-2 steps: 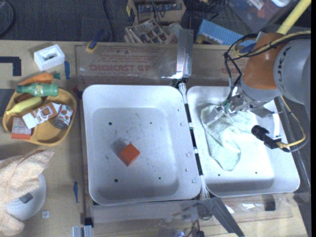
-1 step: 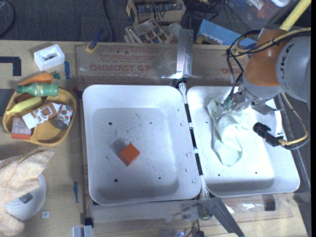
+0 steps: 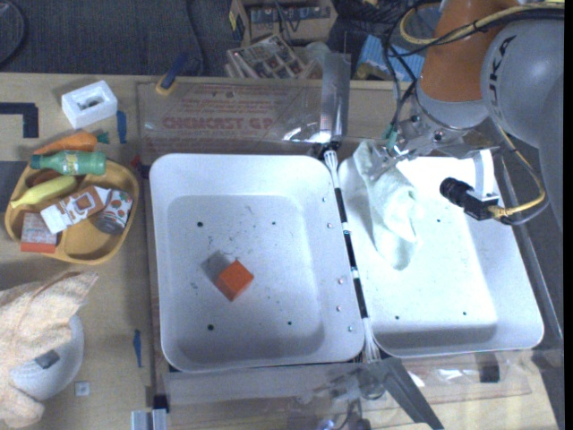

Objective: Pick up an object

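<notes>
Small orange block [image 3: 236, 280] with grey face in left bin [image 3: 179, 186], claw [image 3: 397, 150] state unclear

**Robot arm over the right bin, orange block in the left bin**

Two shallow white bins sit side by side on a bench. The left bin [image 3: 179, 186] holds an orange block [image 3: 236, 280] near its middle, touching a small grey piece [image 3: 216, 264] at its upper left. To the right of the left bin, the right bin [image 3: 501, 321] holds a crumpled white cloth [image 3: 394, 218] near the shared edge. The gripper [image 3: 400, 148] hangs over the cloth's top end. Left of the left bin, a yellow bowl [image 3: 89, 249] holds toy food and small packets.
</notes>
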`<state>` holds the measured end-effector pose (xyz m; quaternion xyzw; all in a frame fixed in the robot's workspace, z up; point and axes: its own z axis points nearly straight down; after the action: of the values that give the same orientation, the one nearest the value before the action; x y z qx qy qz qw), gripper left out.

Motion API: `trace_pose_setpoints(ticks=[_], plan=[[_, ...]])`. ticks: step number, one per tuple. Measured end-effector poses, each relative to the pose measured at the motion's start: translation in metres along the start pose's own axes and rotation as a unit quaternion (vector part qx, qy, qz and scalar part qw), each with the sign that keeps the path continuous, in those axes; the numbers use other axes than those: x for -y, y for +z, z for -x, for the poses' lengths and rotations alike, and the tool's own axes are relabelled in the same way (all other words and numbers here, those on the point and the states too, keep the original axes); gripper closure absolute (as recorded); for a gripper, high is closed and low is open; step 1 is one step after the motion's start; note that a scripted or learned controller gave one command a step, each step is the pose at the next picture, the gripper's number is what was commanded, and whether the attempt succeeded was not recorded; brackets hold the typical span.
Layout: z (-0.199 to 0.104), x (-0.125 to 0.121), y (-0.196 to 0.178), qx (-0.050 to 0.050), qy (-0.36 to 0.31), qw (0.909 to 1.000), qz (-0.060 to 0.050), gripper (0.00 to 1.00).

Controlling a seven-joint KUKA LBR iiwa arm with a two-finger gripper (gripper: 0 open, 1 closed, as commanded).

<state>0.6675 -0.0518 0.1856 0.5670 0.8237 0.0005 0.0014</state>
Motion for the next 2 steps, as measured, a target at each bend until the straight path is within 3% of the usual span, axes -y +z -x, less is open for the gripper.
trace_pose_setpoints(ticks=[1,2], plan=[[0.029,0.011,-0.045,0.001,0.173,0.9850,0.000,1.00],[0.064,0.026,0.006,-0.001,0.056,0.9984,-0.002,1.00]])
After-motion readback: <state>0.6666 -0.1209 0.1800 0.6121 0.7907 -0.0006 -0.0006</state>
